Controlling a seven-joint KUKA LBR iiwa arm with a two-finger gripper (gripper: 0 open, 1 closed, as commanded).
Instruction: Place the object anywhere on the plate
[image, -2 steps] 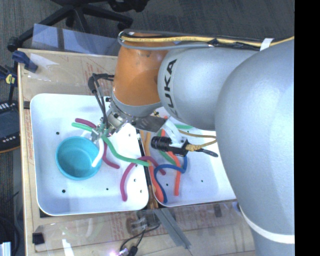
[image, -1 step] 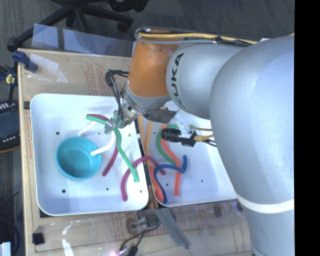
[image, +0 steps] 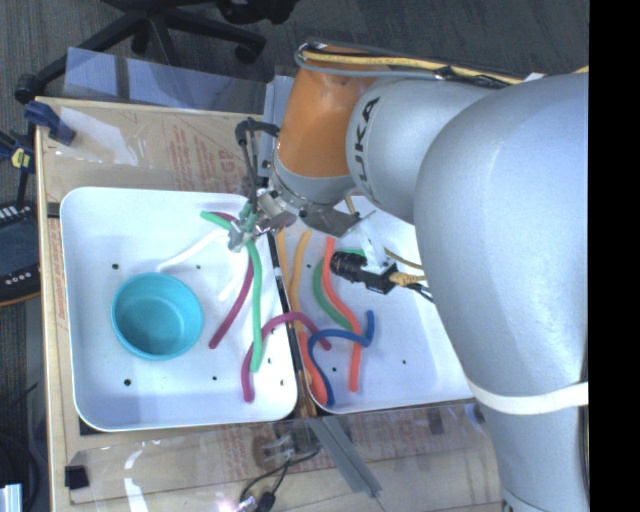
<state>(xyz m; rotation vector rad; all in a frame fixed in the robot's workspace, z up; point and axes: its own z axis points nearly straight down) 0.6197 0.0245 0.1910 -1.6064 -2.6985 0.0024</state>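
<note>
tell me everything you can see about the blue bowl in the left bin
The blue bowl is a small round turquoise dish, smooth and faintly glossy like plastic, with a plain rim and a shaded hollow that holds nothing. It sits upright on the floor of the left bin, in the half nearer the view's left edge. It stands alone: the white strip ends just above its rim, and the magenta strip lies off to its right, with neither clearly touching it.

A wooden bench (image: 150, 140) with faint red print stands on dark grey carpet (image: 60, 25). A black chair base (image: 185, 25) sits beyond it. A blue clamp (image: 48, 118) grips the bench's far left corner.
</note>
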